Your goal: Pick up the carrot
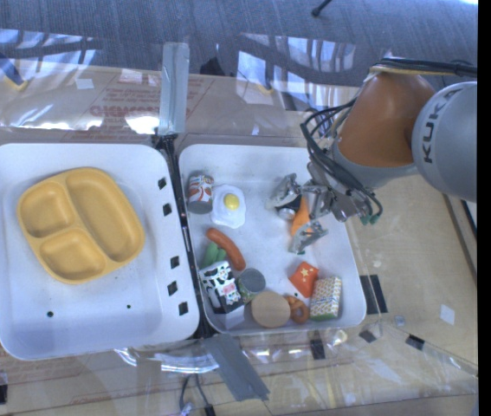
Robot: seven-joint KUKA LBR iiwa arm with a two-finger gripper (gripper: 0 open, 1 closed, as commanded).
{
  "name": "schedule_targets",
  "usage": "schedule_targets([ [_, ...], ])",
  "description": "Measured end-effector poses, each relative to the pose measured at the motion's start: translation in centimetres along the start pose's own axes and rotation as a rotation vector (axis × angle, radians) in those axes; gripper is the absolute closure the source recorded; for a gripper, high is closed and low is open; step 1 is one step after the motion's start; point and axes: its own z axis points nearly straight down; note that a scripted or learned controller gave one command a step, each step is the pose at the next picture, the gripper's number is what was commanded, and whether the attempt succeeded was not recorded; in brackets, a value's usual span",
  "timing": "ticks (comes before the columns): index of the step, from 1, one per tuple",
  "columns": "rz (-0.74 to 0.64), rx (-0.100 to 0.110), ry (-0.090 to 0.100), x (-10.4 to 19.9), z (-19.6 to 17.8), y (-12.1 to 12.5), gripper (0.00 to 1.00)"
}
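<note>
So the hand (298, 215) is down in the right bin (349, 258), upper right part of it, and there's an orange carrot (300, 218) sitting right between its two metal fingers (285, 189). One finger shows up-left of the carrot and the other just below it, so they're spread fairly narrow around it, and it looks to me like the carrot is gripped. Whether it's off the bin floor I honestly can't tell from this angle.

The grey arm (449, 137) with the orange band comes in from the right of the frame and tips down over the bin wall, which makes sense since the carrot lies near that right side, away from the clutter.

Rest of the bin: a toy fried egg (229, 204) and a small can (199, 191) toward the upper left, a sausage (227, 247) mid-left, then a cow-print carton (219, 285), a tan round thing (270, 309) and a little patterned box (326, 296) crowded along the bottom edge. The left bin (20, 319) holds a yellow divided plate (80, 223).

My guess is the next move is a straight lift, and the risk is the carrot slipping since it's tapered.
</note>
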Motion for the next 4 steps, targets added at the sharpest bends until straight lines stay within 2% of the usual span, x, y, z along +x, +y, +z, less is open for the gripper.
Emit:
schedule_targets([
  [1,0.013,0.001,-0.004,-1.8,4.8,-1.0,0.0],
  [2,-0.306,0.002,-0.003,1.6,4.7,0.1,0.0],
  [3,-0.31,0.002,-0.006,1.3,3.6,0.3,1.0],
  [4,-0.124,0.009,-0.015,1.7,-8.4,8.0,1.0],
])
